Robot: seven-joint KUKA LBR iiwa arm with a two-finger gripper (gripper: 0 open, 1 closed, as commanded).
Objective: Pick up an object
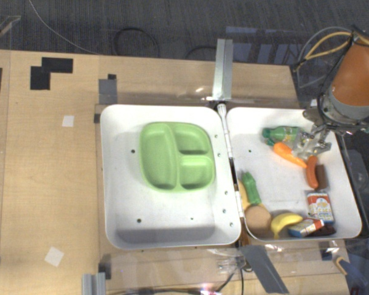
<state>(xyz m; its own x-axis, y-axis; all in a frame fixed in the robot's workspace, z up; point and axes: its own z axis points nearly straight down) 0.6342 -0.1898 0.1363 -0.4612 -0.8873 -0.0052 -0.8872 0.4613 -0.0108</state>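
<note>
No text, brand or number could be read. The small red-and-white printed carton in the right white plastic bin carried a label, but its print was too small and blurred to read.

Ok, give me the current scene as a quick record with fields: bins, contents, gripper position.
left bin: holds a green divided tray
right bin: carrot, green bottle, sausage, green pickle, potato, banana, small carton
gripper: over the right bin's far right, beside the carrot
grasp: nothing seen between its fingers
</note>
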